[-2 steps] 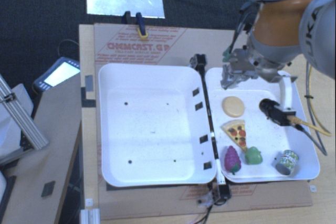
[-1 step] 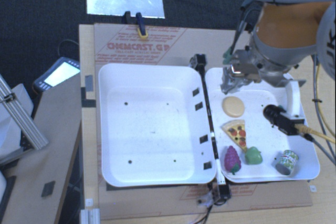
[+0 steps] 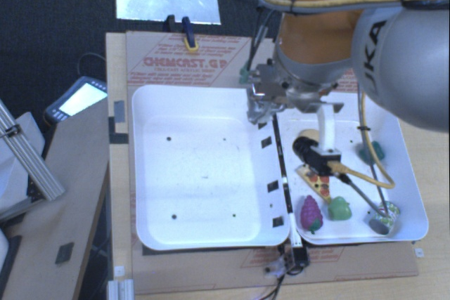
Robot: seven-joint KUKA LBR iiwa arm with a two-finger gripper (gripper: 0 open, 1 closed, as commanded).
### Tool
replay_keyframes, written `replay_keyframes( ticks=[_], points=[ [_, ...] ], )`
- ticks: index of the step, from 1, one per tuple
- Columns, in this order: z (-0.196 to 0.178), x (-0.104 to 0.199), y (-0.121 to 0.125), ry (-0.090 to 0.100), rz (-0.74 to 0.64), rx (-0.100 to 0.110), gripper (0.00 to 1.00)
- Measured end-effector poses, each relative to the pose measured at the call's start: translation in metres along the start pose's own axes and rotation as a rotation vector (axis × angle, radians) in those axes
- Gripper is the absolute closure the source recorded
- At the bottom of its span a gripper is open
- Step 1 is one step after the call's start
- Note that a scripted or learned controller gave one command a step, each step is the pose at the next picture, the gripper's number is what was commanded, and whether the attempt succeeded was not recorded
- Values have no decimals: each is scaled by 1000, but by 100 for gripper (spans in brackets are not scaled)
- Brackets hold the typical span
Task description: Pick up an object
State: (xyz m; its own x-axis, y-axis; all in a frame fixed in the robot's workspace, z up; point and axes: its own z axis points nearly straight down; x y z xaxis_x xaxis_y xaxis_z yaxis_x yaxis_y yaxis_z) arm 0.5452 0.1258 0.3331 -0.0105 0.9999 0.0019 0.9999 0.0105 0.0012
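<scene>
Your gripper (image 3: 261, 111) hangs over the divider between the bins; its grip state cannot be told; purple grapes (image 3: 311, 213) lie beside a green toy (image 3: 339, 208)

Two white bins (image 3: 197, 172) are sitting on tan cardboard (image 3: 184, 61) printed with red lettering. In the frame's lower right, a magenta grape bunch (image 3: 311, 213), a green toy (image 3: 339, 209) and a teal piece (image 3: 376, 150) are showing; the arm (image 3: 330, 3) is glowing orange and grey.
</scene>
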Motion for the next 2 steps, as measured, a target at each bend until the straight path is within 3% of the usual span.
replay_keyframes(
  ticks=[1, 2],
  points=[
    [-102, -54, -29, 0, 13, -12, 100],
    [-84, -64, -60, -2, 10, 0, 100]
  ],
)
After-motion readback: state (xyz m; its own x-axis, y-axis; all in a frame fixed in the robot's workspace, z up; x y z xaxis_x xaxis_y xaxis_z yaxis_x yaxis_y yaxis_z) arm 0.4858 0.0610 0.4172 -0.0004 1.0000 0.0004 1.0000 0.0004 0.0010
